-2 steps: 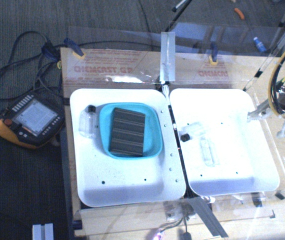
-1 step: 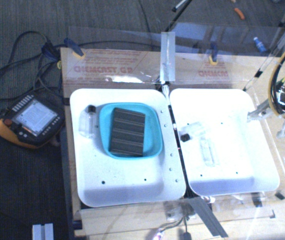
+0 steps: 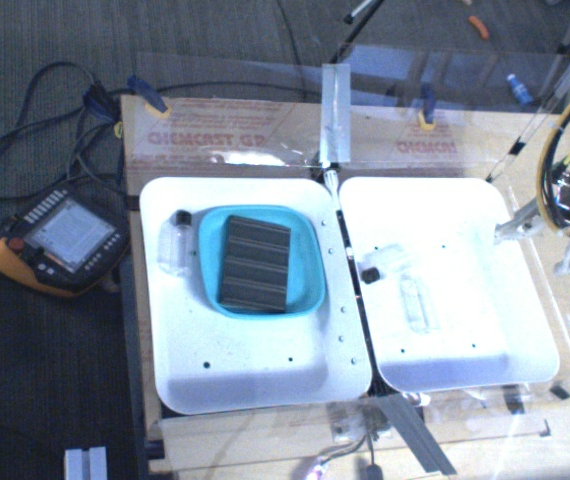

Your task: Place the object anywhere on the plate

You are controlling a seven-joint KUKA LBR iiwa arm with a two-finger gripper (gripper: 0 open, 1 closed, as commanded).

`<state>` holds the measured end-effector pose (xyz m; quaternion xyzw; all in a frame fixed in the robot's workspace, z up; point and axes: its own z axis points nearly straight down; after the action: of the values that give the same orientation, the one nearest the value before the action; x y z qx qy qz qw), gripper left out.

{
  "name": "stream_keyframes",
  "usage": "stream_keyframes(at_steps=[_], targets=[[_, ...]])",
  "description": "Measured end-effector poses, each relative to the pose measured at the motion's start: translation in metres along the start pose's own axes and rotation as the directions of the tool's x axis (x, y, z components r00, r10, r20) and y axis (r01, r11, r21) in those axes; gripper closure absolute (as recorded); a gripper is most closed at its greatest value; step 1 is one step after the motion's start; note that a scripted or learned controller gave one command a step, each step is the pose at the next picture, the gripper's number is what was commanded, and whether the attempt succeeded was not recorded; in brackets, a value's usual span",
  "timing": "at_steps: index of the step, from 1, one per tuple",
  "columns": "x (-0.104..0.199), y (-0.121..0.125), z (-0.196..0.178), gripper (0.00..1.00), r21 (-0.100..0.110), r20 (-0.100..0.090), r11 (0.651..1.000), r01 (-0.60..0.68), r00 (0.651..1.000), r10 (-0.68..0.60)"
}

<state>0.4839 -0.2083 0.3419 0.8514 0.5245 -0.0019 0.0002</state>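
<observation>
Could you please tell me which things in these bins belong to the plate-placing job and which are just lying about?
Part of the job:
blue plate in the left bin
dark ridged block lying on it

Lying about:
clear bottle, black cap, beside the plate
two clear bottles, right bin

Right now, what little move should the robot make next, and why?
Probably just park the arm at the bench's right edge, away from the bins. The dark ridged block already lies flat on the blue plate in the left bin, so the placing looks done.
</observation>
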Motion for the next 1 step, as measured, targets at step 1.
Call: stream_keyframes(at_steps=[1], targets=[[0.0,0.0,0.0,0.0,0.0,0.0,1.0,0.0,1.0,0.0]])
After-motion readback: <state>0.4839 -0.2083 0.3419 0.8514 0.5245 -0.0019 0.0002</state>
